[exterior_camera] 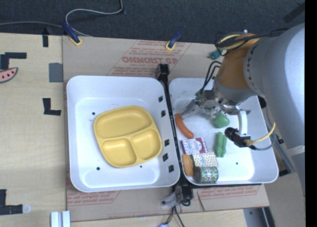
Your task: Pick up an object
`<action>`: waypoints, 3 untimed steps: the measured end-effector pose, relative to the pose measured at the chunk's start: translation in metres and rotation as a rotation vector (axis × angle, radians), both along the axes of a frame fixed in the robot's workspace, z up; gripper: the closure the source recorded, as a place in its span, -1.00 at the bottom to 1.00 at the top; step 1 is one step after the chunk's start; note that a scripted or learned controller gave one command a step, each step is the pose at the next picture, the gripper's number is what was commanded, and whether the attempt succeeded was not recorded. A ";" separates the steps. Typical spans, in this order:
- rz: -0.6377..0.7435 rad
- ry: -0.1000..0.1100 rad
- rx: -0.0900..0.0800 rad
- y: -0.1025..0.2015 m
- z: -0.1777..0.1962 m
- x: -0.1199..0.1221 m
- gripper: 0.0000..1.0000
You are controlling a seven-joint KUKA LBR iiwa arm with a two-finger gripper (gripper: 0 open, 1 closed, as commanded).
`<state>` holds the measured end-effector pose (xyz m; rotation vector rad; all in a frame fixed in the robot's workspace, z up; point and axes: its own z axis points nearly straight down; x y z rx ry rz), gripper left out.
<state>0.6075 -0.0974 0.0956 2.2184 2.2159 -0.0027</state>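
Carrot (pixel 184 126) as the likeliest pick, judged from closeness alone: small, orange, lying flat on the floor of the right bin (pixel 257 171), close to the wall shared with the left bin (pixel 79 122). Runs on a diagonal, upper end toward the shared wall, lower end toward the bin's middle. Touches nothing along its upper half; ends just above the pink packet (pixel 194 145), apart from it or barely so. Sits down-left of the gripper (pixel 200 108), near but not under it, with one fingertip reaching toward its upper end. Fingers look spread, with nothing between them. So the coming move probably calls for a short shift down-left, then a descent with the jaws set across the carrot's thin width, not along its length. Rounded and slim, so apt to roll out of a loose pinch. On the gripper's other side, just down-right, a pale green lump (pixel 221 120), about as near as the carrot and a fair second choice. Below that, a darker green pod (pixel 220 144), standing nearly upright in the view, farther off. Along the bin's near-left corner, a box (pixel 205 160) and a can (pixel 206 174) packed tight against each other and against the packet, awkward for any jaw to slip between. Over in the left bin, a yellow tray (pixel 128 136) with three compartments, well apart from everything else. Arm (pixel 277 82) bulky over the right bin's far side, hiding part of its floor.
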 end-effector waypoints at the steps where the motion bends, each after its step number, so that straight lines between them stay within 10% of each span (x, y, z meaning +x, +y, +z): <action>1: 0.004 0.001 0.005 -0.009 -0.010 0.060 -1.00; 3: -0.001 -0.004 -0.001 -0.001 -0.009 -0.017 -1.00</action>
